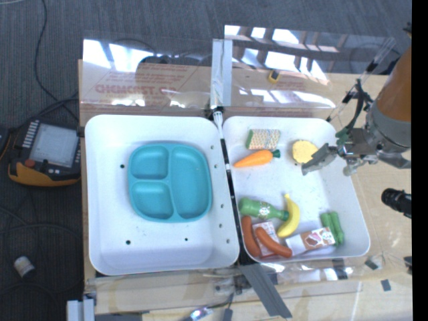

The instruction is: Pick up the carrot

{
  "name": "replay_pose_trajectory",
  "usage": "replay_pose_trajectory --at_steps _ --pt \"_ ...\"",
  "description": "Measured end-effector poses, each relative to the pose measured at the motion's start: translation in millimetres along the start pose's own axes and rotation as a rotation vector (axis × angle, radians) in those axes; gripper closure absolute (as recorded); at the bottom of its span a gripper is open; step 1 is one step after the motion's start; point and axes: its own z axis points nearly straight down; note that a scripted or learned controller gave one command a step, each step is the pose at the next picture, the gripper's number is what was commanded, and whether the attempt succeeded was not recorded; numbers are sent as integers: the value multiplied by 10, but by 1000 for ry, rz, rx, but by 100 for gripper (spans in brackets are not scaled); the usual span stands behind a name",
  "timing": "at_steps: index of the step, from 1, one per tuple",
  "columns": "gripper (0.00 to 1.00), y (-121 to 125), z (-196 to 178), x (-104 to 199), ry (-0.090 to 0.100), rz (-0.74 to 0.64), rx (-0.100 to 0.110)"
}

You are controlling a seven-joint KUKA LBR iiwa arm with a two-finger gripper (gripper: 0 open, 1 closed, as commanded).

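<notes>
Two shallow white bins on my feed: the left one (pixel 100 199) holds a teal divided plate (pixel 170 182), and the orange toy carrot with a green top (pixel 255 158) lies in the right bin (pixel 348 199), near its upper left corner. Grey two-finger gripper (pixel 319 160) hangs over the right bin's right side, apart from the carrot, beside a yellow round piece (pixel 303 151); I cannot tell its state.

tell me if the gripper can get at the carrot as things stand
Probably yes. The carrot lies by itself in the right bin, nothing on top of it. The gripper hangs to its right, with bare bin floor between them.
</notes>
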Motion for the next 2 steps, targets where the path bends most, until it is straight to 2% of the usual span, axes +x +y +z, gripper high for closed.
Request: replay_pose_trajectory --at_steps 1,2 --pt "0 632 473 -156 -2 -17 1" --pt "0 1151 1790 -119 -2 -86 0"
